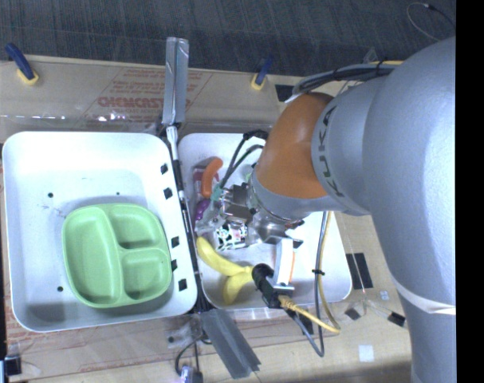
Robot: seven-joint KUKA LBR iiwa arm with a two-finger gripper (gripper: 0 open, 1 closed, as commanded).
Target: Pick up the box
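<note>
— Camera view had the arm (361, 134) low in the right bin (337, 294); was the box (232, 233) up yet?
— No, I judged it unlifted, lying beside the banana (222, 266) under the wrist. Whether the gripper (240, 223) was open or closed, I couldn't tell.
— Counts?
— Two bins, one green tray (118, 255) in the left bin (34, 158), one banana, one box

lab — robot test bench | clamped cardboard (106, 86) | white bins (34, 158)
</note>
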